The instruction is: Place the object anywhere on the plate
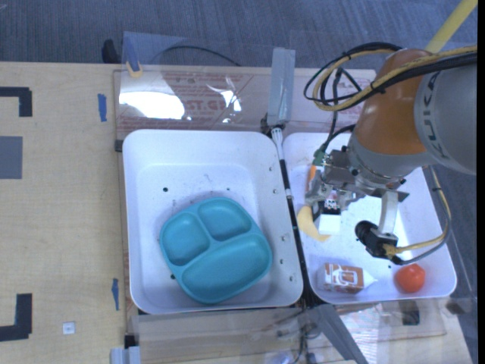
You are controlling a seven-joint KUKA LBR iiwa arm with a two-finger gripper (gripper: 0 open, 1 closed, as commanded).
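The arm overlaps the right bin, and the claw's grip is unclear.

I see the bench as a pale wooden surface running across the view, with black angular marks and a grey square near its left edge and short strips of blue tape on it. Two shallow white bins rest directly on it, touching side by side. The left bin sits near the middle; the right bin lies just beside it. Behind the left bin I see a clear plastic sheet catching glare. A grey upright bar stands at the seam between the bins.
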